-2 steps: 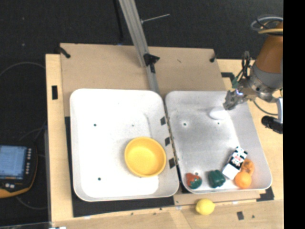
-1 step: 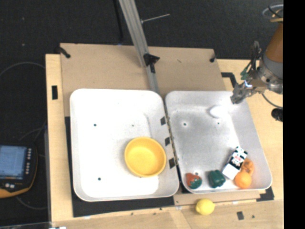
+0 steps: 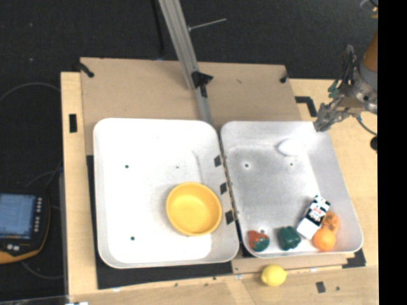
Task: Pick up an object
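My gripper [image 3: 324, 119] hangs at the far right, over the back right corner of the right bin [image 3: 280, 170], with nothing visibly in it. Along that bin's front edge lie a red fruit-like object [image 3: 257, 239], a dark green object [image 3: 289, 237], a white and black box [image 3: 314, 216] and an orange fruit [image 3: 324, 239]. A smaller orange piece [image 3: 331, 220] sits beside the box. A yellow bowl [image 3: 194, 208] stands upright in the left bin [image 3: 133, 164], near its front right.
A yellow lemon [image 3: 273, 275] lies on the bench outside the right bin's front rim. A slanted metal pole [image 3: 183, 43] rises behind the bins. A handheld pendant [image 3: 19, 226] rests off the bench at the left.
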Controlling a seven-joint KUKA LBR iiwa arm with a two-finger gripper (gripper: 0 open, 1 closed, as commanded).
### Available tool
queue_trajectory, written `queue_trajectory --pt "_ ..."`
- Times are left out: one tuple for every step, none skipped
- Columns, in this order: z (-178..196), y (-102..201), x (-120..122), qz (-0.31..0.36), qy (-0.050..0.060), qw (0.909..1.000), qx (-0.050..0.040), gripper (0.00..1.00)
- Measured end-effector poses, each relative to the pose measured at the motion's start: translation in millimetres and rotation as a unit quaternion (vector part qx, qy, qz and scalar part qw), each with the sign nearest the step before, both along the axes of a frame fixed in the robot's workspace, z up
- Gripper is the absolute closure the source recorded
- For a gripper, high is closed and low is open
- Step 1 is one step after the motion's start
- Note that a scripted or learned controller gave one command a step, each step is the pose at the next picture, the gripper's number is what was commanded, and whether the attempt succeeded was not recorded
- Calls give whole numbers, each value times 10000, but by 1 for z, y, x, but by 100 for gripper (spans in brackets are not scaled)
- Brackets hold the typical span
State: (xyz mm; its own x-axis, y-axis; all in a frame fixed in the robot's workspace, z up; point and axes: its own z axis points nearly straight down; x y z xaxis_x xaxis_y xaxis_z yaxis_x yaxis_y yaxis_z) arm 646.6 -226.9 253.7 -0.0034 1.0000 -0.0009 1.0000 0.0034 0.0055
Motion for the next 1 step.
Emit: queue_trajectory --pt "9 50 -4 18 20 10000 11 100"
